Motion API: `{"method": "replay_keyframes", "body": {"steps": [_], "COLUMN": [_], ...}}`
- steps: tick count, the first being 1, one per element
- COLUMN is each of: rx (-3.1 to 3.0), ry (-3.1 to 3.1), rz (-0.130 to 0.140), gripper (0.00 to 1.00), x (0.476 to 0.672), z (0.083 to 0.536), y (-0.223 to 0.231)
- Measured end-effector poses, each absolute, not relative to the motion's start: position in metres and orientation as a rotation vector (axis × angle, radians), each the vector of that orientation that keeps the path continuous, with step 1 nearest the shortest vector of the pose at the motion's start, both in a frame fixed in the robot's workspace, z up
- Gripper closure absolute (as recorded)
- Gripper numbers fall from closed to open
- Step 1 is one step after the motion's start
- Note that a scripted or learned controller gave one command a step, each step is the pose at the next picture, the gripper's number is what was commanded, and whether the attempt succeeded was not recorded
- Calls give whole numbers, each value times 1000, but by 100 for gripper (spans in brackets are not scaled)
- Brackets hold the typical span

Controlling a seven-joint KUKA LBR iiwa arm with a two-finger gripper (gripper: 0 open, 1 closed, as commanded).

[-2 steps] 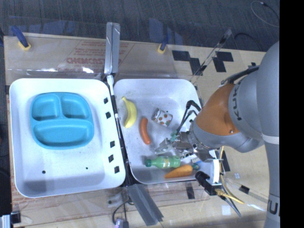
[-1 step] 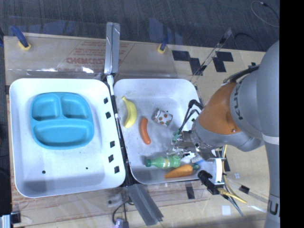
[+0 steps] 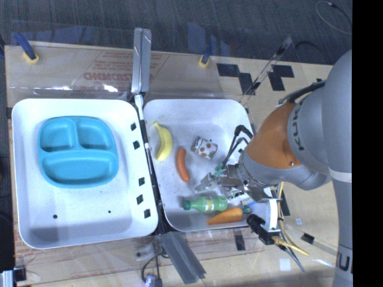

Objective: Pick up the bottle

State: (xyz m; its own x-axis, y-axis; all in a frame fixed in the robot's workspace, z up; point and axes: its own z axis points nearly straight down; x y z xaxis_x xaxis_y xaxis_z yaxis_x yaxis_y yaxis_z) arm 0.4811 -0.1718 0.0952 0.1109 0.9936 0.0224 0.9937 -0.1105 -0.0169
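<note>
A green bottle (image 3: 205,204) with a pale label lies on its side near the front edge of the right bin (image 3: 179,107), its cap pointing left. My gripper (image 3: 219,184) hangs just behind and above the bottle, open, with nothing between its fingers. The orange band of the arm (image 3: 272,143) sits over the bin's right rim. An orange carrot (image 3: 226,216) lies right against the bottle's front side.
The right bin also holds a yellow banana (image 3: 163,141), an orange sausage-shaped toy (image 3: 182,164) and a small patterned carton (image 3: 204,147). A blue divided tray (image 3: 76,150) rests in the left bin (image 3: 78,220). A row of black clips runs along the wall between the bins.
</note>
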Motion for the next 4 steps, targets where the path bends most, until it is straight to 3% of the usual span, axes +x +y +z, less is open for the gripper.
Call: {"method": "replay_keyframes", "body": {"steps": [1, 2, 3, 4], "rx": [-2318, -2308, -2490, -2484], "ry": [-2081, -2083, -1906, -1909], "rz": [1, -1, 7, 12], "gripper": [100, 0, 0, 100], "x": [481, 481, 477, 477], "z": [101, 101, 88, 94], "y": [-173, -170, -113, -114]}}
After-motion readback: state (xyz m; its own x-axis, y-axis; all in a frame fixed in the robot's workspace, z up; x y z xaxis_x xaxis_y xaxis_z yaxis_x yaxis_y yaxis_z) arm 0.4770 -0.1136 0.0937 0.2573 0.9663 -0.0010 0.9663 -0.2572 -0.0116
